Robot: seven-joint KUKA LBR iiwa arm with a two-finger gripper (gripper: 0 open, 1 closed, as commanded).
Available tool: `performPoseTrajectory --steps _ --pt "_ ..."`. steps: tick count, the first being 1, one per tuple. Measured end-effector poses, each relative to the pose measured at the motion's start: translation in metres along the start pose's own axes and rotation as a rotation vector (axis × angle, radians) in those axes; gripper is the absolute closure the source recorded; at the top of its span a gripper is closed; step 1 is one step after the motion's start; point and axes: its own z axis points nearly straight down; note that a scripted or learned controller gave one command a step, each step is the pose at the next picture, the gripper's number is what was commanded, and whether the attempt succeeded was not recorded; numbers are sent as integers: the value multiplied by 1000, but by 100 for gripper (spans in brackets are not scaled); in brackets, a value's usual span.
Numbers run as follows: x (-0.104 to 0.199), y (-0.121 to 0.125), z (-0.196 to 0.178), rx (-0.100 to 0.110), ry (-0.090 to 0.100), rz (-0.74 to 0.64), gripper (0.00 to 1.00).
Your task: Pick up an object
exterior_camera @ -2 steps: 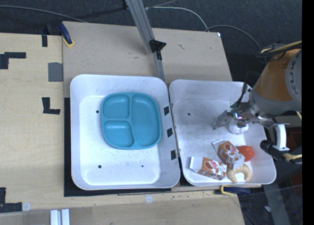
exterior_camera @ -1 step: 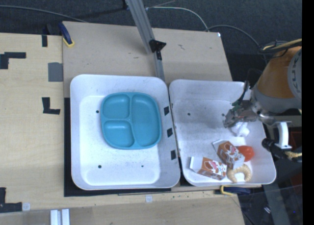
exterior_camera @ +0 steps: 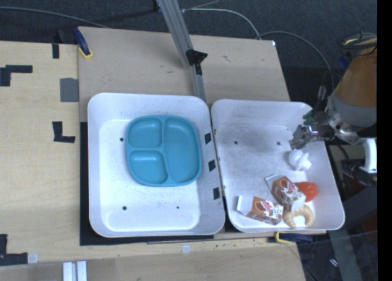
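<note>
Gripper: the gripper (exterior_camera: 301,137) hangs over the far right part of the right bin, at the end of the grey arm with its orange band (exterior_camera: 361,84) coming in from the right; I cannot tell its state at this size and blur.
White object: a small crumpled white object (exterior_camera: 300,161) lies in the right bin just near of the gripper tip; whether the two touch cannot be made out.
Right bin: the right bin (exterior_camera: 257,145) is a shallow white tray with a scuffed, greyish floor; its things are gathered in the near right corner.
Brown packet: a brown and white packet (exterior_camera: 286,190) lies tilted in that corner, near of the white object.
Red object: a red object (exterior_camera: 308,190) sits just right of the brown packet, touching it.
Second packet: a flat brown and white packet (exterior_camera: 262,209) lies left and near of the first.
Ring: a pale ring-shaped object (exterior_camera: 299,217) lies at the near edge, beside the second packet.
Left bin: the left bin (exterior_camera: 110,206) holds a blue divided plate (exterior_camera: 163,150) with three compartments, set toward its far side.
Counter: the counter (exterior_camera: 37,169) is light wood with dark tape marks on its left part.
</note>
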Motion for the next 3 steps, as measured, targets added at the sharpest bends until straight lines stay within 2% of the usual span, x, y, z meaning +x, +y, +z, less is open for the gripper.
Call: performPoseTrajectory --steps 1,2,3 --pt "0 1 -23 2 1 -1 100" --pt "58 -5 -16 5 4 -6 100" --pt "103 -16 -21 6 3 -5 100"
